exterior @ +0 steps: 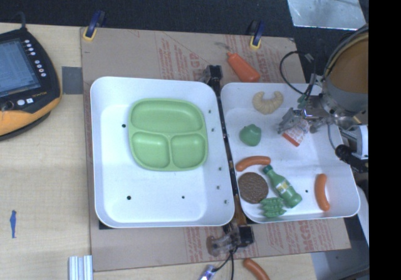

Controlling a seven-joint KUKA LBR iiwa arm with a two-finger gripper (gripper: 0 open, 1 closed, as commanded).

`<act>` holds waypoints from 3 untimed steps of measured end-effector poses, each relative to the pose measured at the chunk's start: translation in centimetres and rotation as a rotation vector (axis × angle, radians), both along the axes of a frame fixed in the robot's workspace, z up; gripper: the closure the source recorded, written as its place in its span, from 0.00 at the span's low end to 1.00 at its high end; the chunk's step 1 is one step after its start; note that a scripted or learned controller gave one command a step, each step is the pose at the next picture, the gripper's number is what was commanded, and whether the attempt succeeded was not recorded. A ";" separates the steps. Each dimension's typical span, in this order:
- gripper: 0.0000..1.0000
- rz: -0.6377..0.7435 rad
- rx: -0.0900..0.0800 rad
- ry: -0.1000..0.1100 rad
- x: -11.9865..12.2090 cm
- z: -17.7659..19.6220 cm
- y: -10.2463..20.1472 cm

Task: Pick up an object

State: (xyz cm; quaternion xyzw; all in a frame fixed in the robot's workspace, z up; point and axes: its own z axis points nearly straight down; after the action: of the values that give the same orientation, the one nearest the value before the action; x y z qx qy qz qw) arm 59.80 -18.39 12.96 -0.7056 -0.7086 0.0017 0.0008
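Robotics lab bench, not a home or kitchen. Evidence: teach pendant [22, 81] with screen and orange casing at left edge of frame; cardboard sheet [188, 53] clamped to the wooden bench top [37, 178] with clips [94, 24] along the top; two white bins [106, 147] fixed side by side mid-frame; loose cables [294, 59] at right; food in the right bin is plastic toys, e.g. croissant [267, 101], sausage [252, 162].

The small orange-and-white item [292, 138] under the gripper [294, 123] is partly covered and cannot be identified. Jaw state is not resolved. The arm [348, 78] is cut off at the right, and the pendant [22, 81] at the table's left edge.
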 end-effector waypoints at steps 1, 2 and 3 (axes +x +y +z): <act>0.00 0.000 -0.001 -0.001 0.7 -3.7 -2.9; 1.00 0.001 -0.002 -0.001 0.7 -2.7 -3.0; 1.00 0.002 0.001 0.001 -3.0 4.0 1.6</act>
State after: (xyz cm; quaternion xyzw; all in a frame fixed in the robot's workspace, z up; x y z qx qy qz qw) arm 56.78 -16.77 16.94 -0.7050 -0.7092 0.0014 0.0016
